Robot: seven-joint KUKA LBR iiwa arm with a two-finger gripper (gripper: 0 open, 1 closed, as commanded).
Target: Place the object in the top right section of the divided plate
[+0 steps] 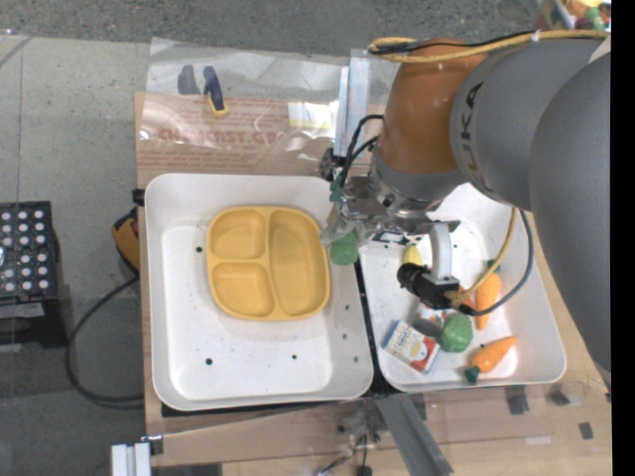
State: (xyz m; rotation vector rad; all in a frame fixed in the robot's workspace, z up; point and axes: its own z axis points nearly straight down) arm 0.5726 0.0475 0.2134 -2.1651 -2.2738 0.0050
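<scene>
gripper (342,228) at bin divider | green object (343,251) pinched between fingers, carried for drop | plate (268,263) just left, top-right section nearest | transfer underway

The grey arm (556,97) comes in from the right, bulky and close to the lens. Its orange band (427,97) sits just above the wrist, which points straight down. Below it hangs the gripper (342,234), low and to the band's left, with a green object (343,251) at its tip. A cable (466,46) loops over the band.
</scene>
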